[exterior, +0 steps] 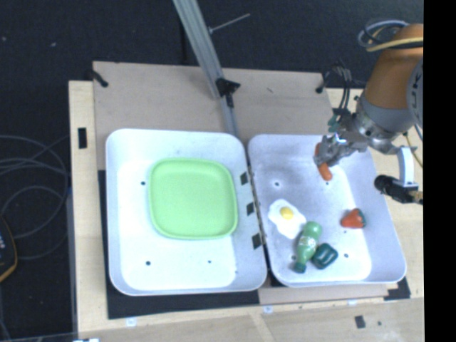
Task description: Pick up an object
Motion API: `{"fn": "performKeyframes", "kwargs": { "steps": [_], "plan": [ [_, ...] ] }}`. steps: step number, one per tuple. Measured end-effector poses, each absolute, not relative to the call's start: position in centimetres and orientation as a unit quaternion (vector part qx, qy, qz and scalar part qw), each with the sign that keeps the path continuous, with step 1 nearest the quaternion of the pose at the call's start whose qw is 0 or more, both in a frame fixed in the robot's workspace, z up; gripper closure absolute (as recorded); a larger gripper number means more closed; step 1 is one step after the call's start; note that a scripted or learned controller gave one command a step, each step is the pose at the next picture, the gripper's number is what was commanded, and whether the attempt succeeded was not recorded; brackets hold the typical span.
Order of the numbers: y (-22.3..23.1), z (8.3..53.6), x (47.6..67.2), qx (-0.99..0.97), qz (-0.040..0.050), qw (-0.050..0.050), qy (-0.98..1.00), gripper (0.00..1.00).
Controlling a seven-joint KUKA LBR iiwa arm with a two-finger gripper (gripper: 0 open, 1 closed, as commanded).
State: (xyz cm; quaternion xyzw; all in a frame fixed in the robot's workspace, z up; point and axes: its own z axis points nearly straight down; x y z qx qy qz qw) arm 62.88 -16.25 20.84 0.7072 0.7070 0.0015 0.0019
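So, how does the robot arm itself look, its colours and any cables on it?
The arm is grey metal with a wide orange band above the wrist. Pale cables loop at its top, and thin dark cables run down beside the wrist. The gripper is a small grey metal unit.

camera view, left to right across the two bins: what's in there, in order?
Green plate → fried egg toy → green bottle → small orange piece at the gripper → red piece. I left out the dark green block beside the bottle, since they overlap.
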Motion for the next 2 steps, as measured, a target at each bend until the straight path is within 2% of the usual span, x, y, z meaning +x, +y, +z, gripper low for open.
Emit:
{"fn": "performKeyframes", "kwargs": {
  "steps": [1,2],
  "plan": [
    [-10.5,20.9,60.9,0.706,0.0005,0.000,0.708,1.00],
    [-6.6,21.1,59.5,0.706,0.0006,0.000,0.708,1.00]
  ]
}}
